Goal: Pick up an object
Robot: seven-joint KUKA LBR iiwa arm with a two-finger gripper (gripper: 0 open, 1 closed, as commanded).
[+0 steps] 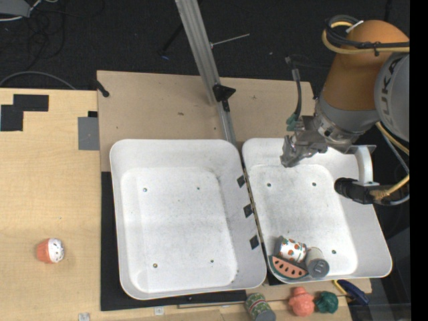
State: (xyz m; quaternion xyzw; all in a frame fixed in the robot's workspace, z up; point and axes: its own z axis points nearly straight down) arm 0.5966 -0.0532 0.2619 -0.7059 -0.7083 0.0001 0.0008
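My gripper (292, 156) hangs over the far left part of the right bin (348, 199), well above its floor. Nothing shows between its fingers. Near the front left corner of that bin lie a small red and white can (292, 250), a grey cylinder with a round cap (315, 264) and a watermelon slice toy (289, 269). These objects sit far in front of the gripper, toward the view's bottom.
The left bin (177, 212) lies beside the right one. A metal rail (204, 52) slants up from between the bins. On the bench in front lie a green can (257, 306), a pink toy (301, 301) and a green toy (326, 301). A red and white ball (50, 251) rests far left.
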